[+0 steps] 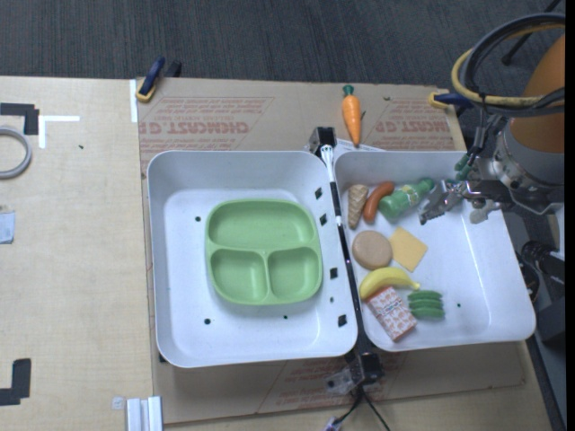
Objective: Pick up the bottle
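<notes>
Looking down on the bench, you see the green bottle [404,198] lying on its side near the back wall of the right bin [485,317], its neck end pointing toward the gripper [437,206]. The gripper hangs just beside that end, reaching in from the right under the grey arm with its orange band [548,106] — you cannot tell whether it is parted or closed, and nothing shows clamped in it. Left of the bottle lie a sausage [379,200] and a bread roll [358,205]; in front sit a round cookie [372,249], a cheese wedge [409,250], a banana [386,282], a small red carton [393,312] and green pea pods [427,304]. The left bin [180,330] holds a green divided tray [265,251] — a toy carrot [350,115] rests on the cardboard behind
</notes>
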`<state>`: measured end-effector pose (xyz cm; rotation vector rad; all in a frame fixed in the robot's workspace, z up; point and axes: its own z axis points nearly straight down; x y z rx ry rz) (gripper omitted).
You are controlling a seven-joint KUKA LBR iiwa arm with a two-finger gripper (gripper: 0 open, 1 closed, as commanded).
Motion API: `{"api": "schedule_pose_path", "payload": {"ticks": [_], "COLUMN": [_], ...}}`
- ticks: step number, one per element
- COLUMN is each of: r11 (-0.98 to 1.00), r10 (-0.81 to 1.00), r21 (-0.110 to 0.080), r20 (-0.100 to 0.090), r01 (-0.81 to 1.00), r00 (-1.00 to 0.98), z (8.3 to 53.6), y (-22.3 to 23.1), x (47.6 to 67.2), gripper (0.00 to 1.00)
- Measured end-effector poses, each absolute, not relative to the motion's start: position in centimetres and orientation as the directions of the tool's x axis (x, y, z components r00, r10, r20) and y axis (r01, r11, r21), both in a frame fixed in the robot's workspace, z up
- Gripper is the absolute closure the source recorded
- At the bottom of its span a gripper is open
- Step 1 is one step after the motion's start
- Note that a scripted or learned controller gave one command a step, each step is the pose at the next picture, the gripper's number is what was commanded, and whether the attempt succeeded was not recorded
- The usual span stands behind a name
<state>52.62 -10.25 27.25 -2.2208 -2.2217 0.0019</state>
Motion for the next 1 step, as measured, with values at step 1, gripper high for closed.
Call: {"api": "schedule_pose_path", "payload": {"ticks": [1], "r11": [0.000], "r10": [1.000], "r21": [-0.001], "r20": [-0.002], "r01": [1.000], "r00": [0.000], "z": [28.16], "y": [-10.28], "x": [52.66], "gripper": [1.00]}}
